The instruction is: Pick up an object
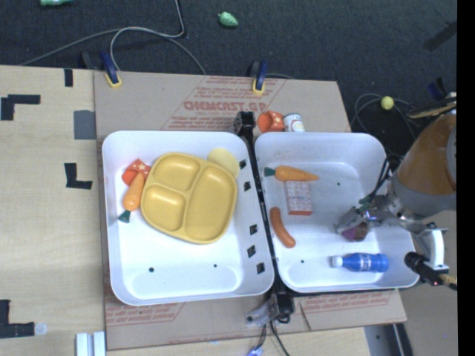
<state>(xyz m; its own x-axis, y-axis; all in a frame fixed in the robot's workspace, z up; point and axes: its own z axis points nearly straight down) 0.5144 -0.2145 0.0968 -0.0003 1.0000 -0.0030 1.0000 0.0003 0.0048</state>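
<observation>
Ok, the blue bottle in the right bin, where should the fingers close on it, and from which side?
Grip the blue bottle around its blue midsection, coming straight down from above. It lies flat on its side, long axis running left to right, white cap to the left, so the fingers should close across its narrow width. The right bin front wall sits close, so keep the approach vertical.

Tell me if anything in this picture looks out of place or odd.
Yes. A green bottle and a small green object lie on the dark floor beyond the bench, outside both bins. A yellow ball also sits on the floor, by the right bin.
</observation>
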